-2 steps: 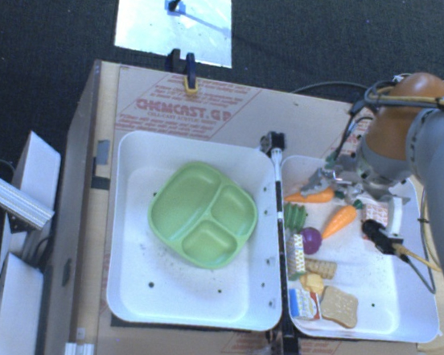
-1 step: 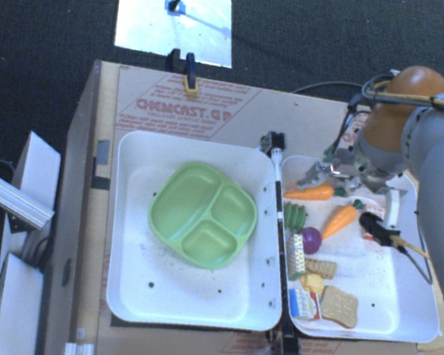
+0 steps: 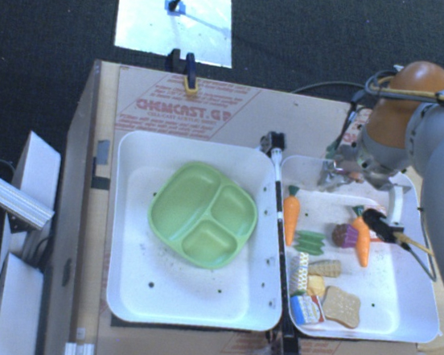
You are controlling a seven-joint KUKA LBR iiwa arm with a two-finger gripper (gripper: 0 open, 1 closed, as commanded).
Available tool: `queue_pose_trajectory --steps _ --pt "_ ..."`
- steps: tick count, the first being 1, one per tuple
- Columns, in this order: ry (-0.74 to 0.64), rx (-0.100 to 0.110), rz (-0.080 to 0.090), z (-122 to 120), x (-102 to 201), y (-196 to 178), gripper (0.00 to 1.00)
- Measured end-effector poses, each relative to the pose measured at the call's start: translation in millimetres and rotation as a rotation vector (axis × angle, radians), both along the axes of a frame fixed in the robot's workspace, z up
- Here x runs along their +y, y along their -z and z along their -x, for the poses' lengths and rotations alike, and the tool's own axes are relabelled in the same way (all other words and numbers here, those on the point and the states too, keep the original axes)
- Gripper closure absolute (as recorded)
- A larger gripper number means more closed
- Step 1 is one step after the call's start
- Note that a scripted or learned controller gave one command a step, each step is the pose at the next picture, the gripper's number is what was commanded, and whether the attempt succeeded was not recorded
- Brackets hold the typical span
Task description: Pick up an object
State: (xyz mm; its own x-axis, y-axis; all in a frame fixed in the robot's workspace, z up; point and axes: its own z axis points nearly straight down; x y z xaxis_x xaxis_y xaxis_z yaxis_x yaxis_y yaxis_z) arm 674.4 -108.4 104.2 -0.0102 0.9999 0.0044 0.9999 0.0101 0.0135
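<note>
Grey metal, the gripper hangs over the far end of the right bin; whether it is released or clenched I cannot tell, and nothing shows in its grasp. Just below it lie two carrots, a green pea pod and a slice of toast. The left bin holds a green divided plate.

Even, bright overhead light, slightly soft focus.
The two shallow white plastic bins glare pale; the square grey floor panel is washed out; shadows stay faint.
</note>
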Motion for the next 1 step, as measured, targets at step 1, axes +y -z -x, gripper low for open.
queue_pose_trajectory --steps 1 --pt "0.000 0.001 0.000 0.2 0.0 0.3 0.00"
